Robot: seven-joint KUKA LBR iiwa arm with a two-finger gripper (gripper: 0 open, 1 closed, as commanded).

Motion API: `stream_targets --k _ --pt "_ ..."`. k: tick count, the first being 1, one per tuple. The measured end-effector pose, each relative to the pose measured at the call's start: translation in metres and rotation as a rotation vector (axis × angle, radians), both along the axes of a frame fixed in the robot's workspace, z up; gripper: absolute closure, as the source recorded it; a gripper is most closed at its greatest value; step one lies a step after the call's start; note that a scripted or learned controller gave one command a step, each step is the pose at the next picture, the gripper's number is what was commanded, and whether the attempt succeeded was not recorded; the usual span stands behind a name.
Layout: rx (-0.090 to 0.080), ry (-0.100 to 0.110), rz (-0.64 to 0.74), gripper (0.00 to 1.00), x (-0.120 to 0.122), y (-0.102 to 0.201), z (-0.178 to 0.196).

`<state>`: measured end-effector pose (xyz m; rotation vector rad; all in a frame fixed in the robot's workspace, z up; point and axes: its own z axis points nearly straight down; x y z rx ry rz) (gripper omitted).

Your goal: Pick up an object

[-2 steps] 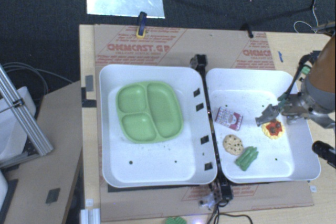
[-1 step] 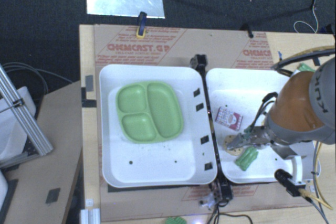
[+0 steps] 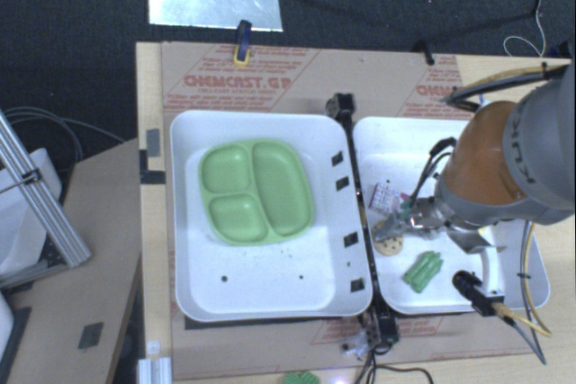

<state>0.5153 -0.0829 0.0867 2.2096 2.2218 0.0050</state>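
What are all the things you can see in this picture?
Bins: two, white, side by side on the bench.
Divided plate: one, light green, in the left bin.
Green object: one, in the right bin, near its front.
Tan round object: one, in the right bin, by its left wall.
Small card with pink marks: one, in the right bin.
Arm: one, grey and orange, reaching over the right bin.
Hand: one, low over the right bin's left side.

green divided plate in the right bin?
No. The green divided plate lies in the left bin; the right bin holds the smaller items.
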Motion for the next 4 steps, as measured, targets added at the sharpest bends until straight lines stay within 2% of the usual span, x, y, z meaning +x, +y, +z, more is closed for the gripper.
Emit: stream_targets --k 1,2,4 --pt "0.005 -0.002 -0.004 1.00 0.001 0.000 0.011" --pt "0.005 -0.001 -0.004 0.00 0.000 0.001 0.011" --pt "0.004 0.004 -0.001 0.00 0.037 -0.001 -0.002"
